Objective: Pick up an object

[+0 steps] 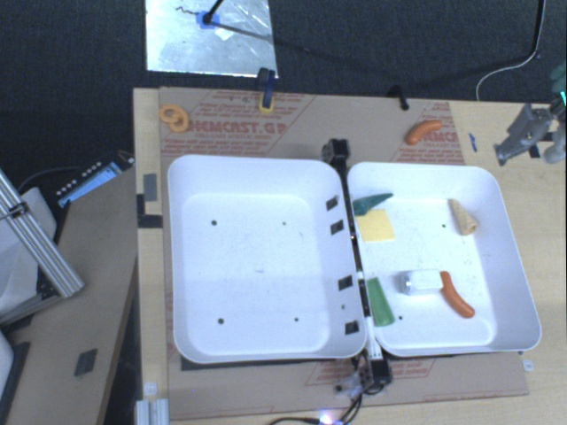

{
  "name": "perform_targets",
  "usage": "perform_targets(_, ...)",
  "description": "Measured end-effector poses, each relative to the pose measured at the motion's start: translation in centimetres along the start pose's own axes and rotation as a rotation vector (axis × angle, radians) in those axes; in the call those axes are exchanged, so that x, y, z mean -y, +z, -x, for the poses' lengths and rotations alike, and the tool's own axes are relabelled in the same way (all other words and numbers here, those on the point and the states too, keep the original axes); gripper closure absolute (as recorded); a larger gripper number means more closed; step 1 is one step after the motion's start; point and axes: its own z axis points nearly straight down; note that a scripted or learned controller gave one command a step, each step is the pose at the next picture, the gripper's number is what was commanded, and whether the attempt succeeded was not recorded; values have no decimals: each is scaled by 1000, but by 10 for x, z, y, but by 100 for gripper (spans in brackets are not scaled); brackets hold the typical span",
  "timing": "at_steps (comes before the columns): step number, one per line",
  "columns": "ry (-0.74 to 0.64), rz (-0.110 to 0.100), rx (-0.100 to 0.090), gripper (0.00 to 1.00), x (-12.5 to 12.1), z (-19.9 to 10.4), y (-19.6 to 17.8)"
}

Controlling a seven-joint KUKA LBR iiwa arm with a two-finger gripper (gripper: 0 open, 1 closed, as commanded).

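Seen from above, the bench carries two shallow white bins side by side on a cardboard sheet (372, 122). The left bin (186, 193) shows bare white floor with a few small dark dots. The right bin (496, 202) holds the candidate objects: a yellow square block (376, 227) near its left wall; a dark green wedge (372, 203) touching the block's upper edge; a green stick (380, 301) lying along the left wall toward the near side; a tan cone-shaped piece (463, 216) near the right wall; a clear, whitish bottle-like item (419, 282) lying flat in the middle of the near half; an orange-red sausage shape (457, 294) just beside that item, on its right, angled toward the near corner. Outside the bins, on the cardboard: a second orange sausage shape (423, 132) beyond the right bin's far edge, and a yellow ring (174, 118) at the far left corner. The gripper (523, 140) hangs at the right edge, outside the right bin and well apart from everything in it; nothing lies between it and the cardboard, and whether it is released or clenched cannot be told.
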Motion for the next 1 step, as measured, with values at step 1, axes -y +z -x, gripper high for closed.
perform_targets(1,-5,4,1,100,-1,0,-12)
